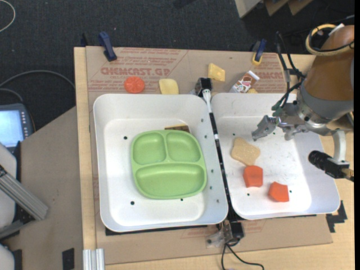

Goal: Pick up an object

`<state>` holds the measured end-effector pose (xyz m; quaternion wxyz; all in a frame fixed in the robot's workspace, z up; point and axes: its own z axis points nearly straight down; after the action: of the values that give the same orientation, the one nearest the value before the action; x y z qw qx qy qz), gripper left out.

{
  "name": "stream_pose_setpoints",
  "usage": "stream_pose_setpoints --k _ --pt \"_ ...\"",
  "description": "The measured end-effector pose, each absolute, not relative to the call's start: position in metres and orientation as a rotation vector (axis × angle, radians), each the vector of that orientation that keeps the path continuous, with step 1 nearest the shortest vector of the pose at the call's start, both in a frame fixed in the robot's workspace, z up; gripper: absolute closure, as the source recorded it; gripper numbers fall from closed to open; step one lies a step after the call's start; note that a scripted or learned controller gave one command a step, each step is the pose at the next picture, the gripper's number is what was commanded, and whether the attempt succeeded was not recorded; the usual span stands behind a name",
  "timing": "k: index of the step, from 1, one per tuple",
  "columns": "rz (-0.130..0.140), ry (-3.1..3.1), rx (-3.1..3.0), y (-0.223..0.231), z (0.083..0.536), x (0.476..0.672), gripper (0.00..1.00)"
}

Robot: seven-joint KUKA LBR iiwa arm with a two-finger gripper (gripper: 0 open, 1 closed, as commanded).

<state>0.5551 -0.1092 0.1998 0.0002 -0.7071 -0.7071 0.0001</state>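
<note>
Gripper [264, 129], whether spread or closed I cannot tell, hovers just beyond the tan slice [245, 151], where a flat edge could slip free.

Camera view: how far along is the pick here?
Done: nothing lifted; the tan block and two orange blocks lie in the right bin. In hand: the end effector hovers above the tan block, gripping nothing. Left: descend, grasp, lift.

Bright even overhead light, soft faint shadows, mild glare on white bins [107, 151], slightly grainy
</note>
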Motion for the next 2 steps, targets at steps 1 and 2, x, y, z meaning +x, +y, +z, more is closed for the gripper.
stream_pose_setpoints --k 1,2 --pt "0.009 -2.212 -2.216 -0.101 0.110 0.509 0.00" --pt "0.003 -2.218 -2.218 -0.092 0.083 0.496 0.00"
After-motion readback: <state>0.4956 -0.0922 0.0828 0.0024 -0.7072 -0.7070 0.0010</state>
